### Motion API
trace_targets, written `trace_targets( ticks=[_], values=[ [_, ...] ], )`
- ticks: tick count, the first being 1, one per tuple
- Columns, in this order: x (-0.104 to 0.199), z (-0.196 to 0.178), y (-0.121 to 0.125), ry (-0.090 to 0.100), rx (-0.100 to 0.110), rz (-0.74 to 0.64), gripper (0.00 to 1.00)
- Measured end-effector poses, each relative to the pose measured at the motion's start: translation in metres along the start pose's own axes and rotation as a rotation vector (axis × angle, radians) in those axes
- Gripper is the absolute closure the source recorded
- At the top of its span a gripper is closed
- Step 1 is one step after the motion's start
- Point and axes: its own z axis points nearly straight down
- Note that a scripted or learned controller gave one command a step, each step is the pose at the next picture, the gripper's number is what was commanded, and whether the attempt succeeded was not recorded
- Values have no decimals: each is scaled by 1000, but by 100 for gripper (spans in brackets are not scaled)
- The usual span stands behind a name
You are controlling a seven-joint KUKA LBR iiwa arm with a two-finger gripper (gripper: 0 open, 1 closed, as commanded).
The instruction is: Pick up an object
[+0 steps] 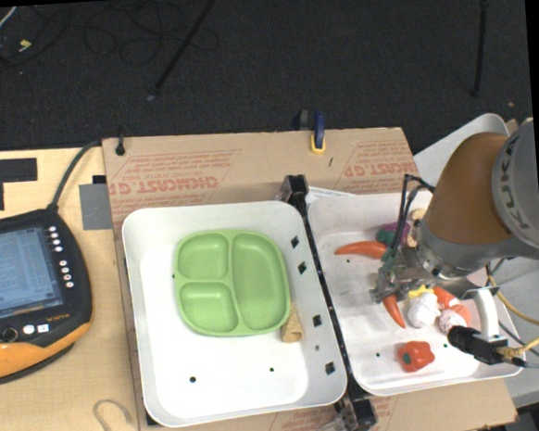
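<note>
My gripper [397,283] is down in the right bin [369,360], among a cluster of small toys. Just left of it lies an orange carrot-like piece [358,248]. Below it sit another orange piece [394,312] and a white and orange toy [427,309]. A red pepper-like toy [414,356] lies nearer the bin's front edge. The arm's orange band [468,194] and grey body hide part of the cluster on the right.
The left bin [161,376] holds a green divided plate [231,284] and a small tan cone [291,326] by its right wall. A black divider [314,290] runs between the bins. A teach pendant [25,290] lies at far left.
</note>
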Motion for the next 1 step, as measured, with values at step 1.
trace_targets(
  ticks=[1],
  values=[
    [9, -51, 4, 0, -3, -6, 100]
  ],
)
